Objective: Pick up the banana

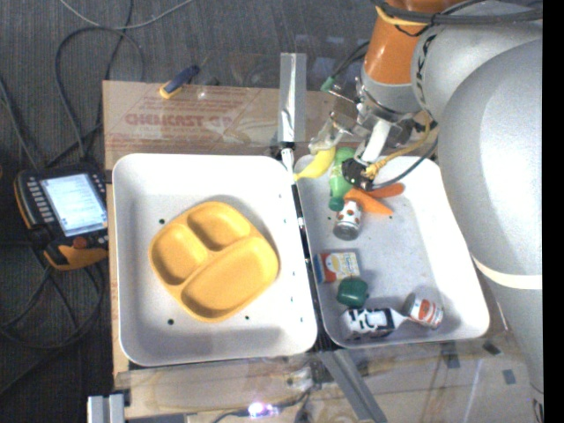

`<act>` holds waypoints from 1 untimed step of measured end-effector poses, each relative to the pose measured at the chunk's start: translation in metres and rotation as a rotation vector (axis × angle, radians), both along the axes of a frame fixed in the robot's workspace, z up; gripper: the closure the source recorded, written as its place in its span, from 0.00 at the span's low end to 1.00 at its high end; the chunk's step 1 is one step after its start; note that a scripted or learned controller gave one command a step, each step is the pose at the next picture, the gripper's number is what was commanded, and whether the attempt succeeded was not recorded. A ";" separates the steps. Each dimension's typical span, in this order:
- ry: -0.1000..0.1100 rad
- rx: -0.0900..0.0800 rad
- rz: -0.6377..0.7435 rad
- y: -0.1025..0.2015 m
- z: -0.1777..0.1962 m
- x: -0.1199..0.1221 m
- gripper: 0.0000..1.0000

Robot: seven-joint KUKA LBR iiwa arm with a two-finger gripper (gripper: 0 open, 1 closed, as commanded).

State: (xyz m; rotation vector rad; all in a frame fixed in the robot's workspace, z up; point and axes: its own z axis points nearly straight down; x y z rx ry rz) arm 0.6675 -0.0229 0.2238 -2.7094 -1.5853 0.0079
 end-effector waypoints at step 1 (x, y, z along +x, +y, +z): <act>-0.002 -0.002 0.070 0.046 0.039 0.000 1.00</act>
